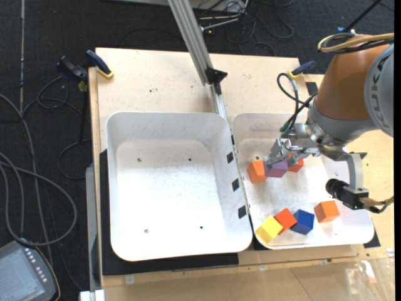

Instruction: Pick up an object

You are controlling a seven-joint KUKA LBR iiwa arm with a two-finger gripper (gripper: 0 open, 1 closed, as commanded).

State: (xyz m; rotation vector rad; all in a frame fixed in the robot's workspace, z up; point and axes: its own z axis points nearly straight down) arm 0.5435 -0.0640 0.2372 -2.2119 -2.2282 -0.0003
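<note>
Three blocks huddle where the tool (280,157) sits: a purple block (277,169) under it, an orange block (256,170) touching the purple one's left, a red block (296,165) on its right. Whether the tool has clenched, I cannot tell. Lift straight up, slowly, so the neighbours aren't dragged.

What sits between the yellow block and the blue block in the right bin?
In the camera view, an orange block sits between the yellow block and the blue block, touching both.

"KUKA" lettering, partly cut off, on arm (376,99).
</note>
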